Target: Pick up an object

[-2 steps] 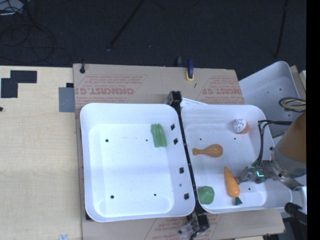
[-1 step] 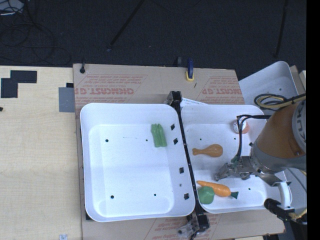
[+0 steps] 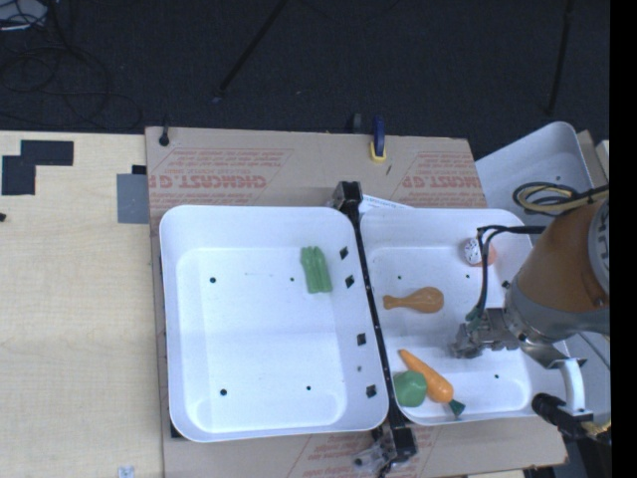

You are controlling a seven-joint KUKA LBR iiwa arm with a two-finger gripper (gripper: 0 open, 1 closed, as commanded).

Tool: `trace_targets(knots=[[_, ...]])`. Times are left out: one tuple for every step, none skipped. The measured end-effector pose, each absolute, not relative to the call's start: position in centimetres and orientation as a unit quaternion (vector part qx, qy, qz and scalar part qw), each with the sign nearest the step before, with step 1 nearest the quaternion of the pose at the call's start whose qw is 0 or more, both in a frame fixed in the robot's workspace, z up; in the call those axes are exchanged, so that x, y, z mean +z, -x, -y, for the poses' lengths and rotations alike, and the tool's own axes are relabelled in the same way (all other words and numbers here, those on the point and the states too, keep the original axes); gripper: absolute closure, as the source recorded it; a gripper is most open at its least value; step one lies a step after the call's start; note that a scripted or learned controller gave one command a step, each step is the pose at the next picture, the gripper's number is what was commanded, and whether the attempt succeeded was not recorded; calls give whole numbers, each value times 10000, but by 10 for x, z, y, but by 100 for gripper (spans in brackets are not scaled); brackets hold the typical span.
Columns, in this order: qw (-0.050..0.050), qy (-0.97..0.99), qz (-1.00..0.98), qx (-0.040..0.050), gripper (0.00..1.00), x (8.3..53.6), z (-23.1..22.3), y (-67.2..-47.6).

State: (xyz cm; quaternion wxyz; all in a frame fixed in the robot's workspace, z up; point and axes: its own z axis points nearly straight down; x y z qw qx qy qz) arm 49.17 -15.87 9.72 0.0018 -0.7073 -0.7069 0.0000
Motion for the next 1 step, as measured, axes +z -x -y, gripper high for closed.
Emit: trace_targets(knots=[[37,7074,7068,29,100,217,140,-474]])
